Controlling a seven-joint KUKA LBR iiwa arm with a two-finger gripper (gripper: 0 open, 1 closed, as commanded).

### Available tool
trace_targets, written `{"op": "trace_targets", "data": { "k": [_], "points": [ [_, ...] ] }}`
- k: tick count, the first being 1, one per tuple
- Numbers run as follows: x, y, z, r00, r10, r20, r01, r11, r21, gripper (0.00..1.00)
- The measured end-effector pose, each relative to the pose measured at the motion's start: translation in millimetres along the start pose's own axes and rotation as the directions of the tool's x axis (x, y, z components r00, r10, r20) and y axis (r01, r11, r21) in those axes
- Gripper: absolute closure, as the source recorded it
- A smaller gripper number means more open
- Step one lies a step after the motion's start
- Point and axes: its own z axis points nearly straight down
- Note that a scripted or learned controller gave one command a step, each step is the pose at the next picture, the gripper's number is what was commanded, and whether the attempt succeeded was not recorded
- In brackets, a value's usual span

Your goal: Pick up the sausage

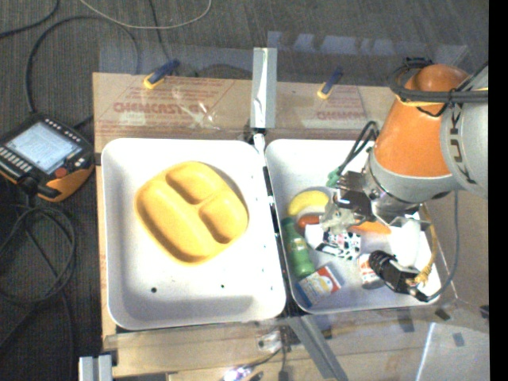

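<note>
On the far left, a black handheld control pendant with a lit screen [40, 151] is seen on the dark floor. The left shallow white plastic bin [119, 292] is occupied by a yellow divided plastic plate [190, 210]. In the right shallow white plastic bin [279, 161], a yellow rounded toy fruit [308, 202], a green plastic bottle [299, 254] and a small blue and red carton [321, 284] are ranged along the left side.

Further right, a short orange-red cylindrical piece [370, 228], judged to be the sausage though much of it is hidden, is found near the bin's middle, its long axis running roughly left to right. The grey two-finger gripper [349, 205] is placed just above and slightly left of it, close over the clutter. Whether the gripper is open or closed cannot be told. Only a small shift toward the right and near side is judged to be needed.
</note>
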Motion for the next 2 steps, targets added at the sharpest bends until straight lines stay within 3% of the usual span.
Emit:
{"op": "trace_targets", "data": {
  "k": [2],
  "points": [
    [-0.2,0.2,-16.2,1.0,-0.001,0.003,0.001,1.0,0.007,1.0]
  ]
}}
